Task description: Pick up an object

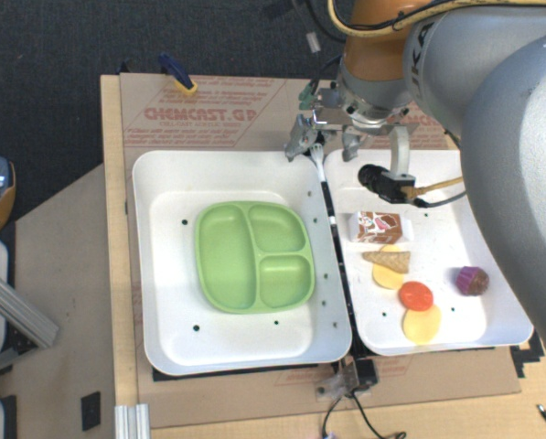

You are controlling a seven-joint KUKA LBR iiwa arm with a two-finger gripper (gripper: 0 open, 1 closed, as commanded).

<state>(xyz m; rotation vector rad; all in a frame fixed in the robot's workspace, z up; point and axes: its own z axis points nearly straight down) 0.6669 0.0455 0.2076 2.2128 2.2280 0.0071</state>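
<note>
Green tray, left bin; packet, red ball, right bin.

Both bins are finished in plain white, the one at 9 o'clock on the bench and the one at 3 o'clock. A light green plate is seen in the former. In the latter, a packet printed in brown and white is placed at 12 o'clock of a tan wedge, a yellow piece, a red ball and a pale yellow disc. A purple lump is seen at 3 o'clock of these. The brown cardboard is marked with red lettering. The arm is coloured grey and banded in orange.
</note>
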